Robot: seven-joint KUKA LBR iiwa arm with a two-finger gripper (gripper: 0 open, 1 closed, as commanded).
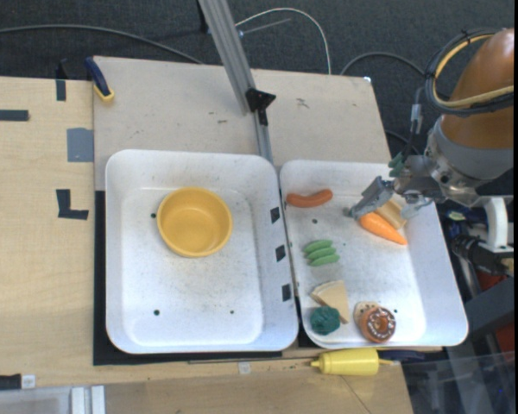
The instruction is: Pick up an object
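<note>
1. Arm (pixel 479 84) comes in from the right; gripper (pixel 382 203) sits low over the far-right part of the right bin (pixel 432 317).
2. Fingers (pixel 369 202): grey, angled down-left, tips just beside the carrot (pixel 384 226). Can't tell if they're spread or pinching, and nothing is visibly between them.
3. Carrot: orange, lying flat on the bin floor, tip pointing right-near, touching or just under the gripper body. A pale block sits right behind it, partly hidden.
4. Other items in the right bin: sausage (pixel 309 198) at the far-left, green pods (pixel 320 252) mid-left, cheese wedge (pixel 331 296) near-left, dark green lump (pixel 325 320) touching the wedge's near side, brown donut (pixel 378 322) near-centre.
5. Left bin (pixel 129 317): yellow bowl (pixel 194 222) upright, in the far half, left of centre.
6. Yellow bottle (pixel 350 362) lies on its side on the desk (pixel 34 231), just past the right bin's near rim.
7. Grey pole (pixel 229 41) slants from the far edge down to the seam between the bins.
8. Blue and yellow clamp (pixel 98 79) at the far-left corner of the grey mat.
</note>
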